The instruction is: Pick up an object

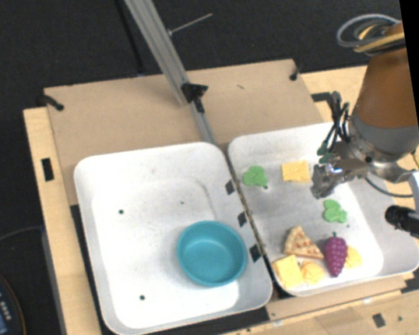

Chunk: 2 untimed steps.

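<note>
Arm: a grey arm with an orange band is seen reaching in from the right edge of the bench (pixel 144 102), over the right bin's (pixel 266 150) right half

Gripper: the gripper (pixel 325 181) is positioned low over the right bin, near its right wall and about midway between far and near rims; nothing is seen held in it, and whether it is open or closed cannot be told

Nearest object: a small green piece (pixel 334 211) is found just beside the gripper, on its near side, lying on the bin floor

Yellow block: a yellow square block (pixel 295 172) is placed towards the far part of the right bin, just left of the gripper

Green leaf piece: a second green piece (pixel 255 177) is set near the left wall of the right bin, level with the yellow block

Near-edge cluster: purple grapes (pixel 334 254), a tan waffle-like wedge (pixel 301 244) and a yellow chunk (pixel 288 271) are gathered along the near rim of the right bin, touching or nearly touching one another

Left bin: the left bin (pixel 118 185) is occupied by a teal bowl (pixel 210 252), set upright in its near right corner

Bins: the two white bins are laid side by side, their inner walls touching along the middle of the bench

Pole: a grey metal pole (pixel 161 46) is seen slanting from the far edge towards the junction of the bins
</note>
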{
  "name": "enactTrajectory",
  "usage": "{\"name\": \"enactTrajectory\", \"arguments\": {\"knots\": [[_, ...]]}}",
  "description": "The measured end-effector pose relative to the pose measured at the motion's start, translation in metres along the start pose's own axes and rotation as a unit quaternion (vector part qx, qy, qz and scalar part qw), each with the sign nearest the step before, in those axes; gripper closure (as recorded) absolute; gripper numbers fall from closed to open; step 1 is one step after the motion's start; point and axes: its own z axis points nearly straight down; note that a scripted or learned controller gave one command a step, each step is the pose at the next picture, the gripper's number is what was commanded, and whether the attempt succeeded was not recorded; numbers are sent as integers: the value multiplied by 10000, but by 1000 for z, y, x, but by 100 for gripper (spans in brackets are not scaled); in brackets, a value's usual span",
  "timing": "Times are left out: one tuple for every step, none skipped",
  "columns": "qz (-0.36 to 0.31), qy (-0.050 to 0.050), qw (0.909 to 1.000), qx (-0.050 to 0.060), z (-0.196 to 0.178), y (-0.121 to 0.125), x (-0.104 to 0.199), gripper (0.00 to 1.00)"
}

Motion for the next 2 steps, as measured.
{"name": "enactTrajectory", "arguments": {"knots": [[2,5,10000,6,11,-2,47,100],[-27,15,10000,7,11,12,106,100]]}}
